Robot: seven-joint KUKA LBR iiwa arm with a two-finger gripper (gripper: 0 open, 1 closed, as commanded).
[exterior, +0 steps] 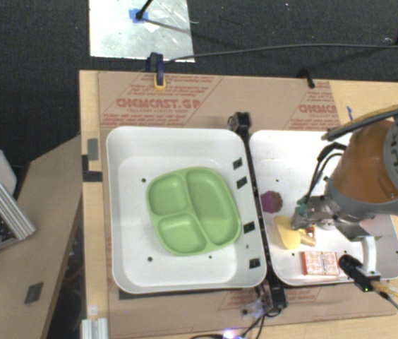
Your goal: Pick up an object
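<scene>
a: from the camera view, where's the arm?

b: it reaches in from the right over the right bin point(284, 147). the claw point(306, 221) sits low, just above the yellow object point(288, 234), touching or very nearly. i can't tell its state; the wrist hides it.

a: what's in that bin?

b: three things. the yellow object, a soft-looking wedge, maybe toy cheese or foam, near the bin's left wall. a small purple thing point(272, 201) just behind it, rounded, too small to name. a small pink-and-white box point(319, 263) near the front edge, lying flat.

a: and the left bin point(128, 161)?

b: a green divided plate point(192, 210), three compartments, lying flat in the middle.

a: which is the target?

b: i'd judge the yellow one, given where the claw is. it looks light, and likely squashy or smooth plastic, so it could slip. best taken across its narrower width, near the middle. the box would be stiffer but lies flat, leaving little edge to take hold of.
</scene>
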